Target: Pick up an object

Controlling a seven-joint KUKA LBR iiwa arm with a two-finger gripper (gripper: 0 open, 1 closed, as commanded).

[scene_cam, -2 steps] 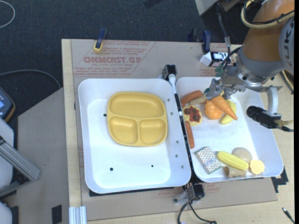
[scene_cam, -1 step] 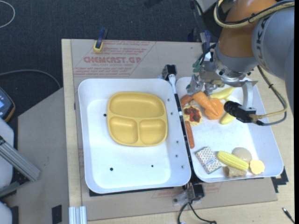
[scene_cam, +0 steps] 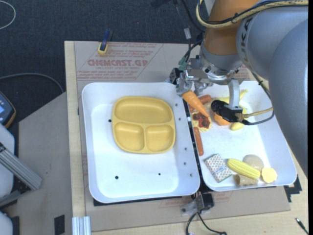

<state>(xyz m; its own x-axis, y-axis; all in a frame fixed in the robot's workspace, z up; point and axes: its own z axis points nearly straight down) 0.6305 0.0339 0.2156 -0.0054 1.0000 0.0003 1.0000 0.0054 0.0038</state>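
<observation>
The end effector hangs over the far edge where the two shallow white bins meet; whether it is released or clenched cannot be told. Just beneath lies an orange plastic carrot, in the right bin among other toy foods. The left bin holds a yellow sectioned plate.

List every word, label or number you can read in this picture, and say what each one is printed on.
"CHEMCAST GP": red letters, seen upside down, on the brown board under the white bins.
Smaller red lines above and below it on the same board: too blurred to read.
</observation>
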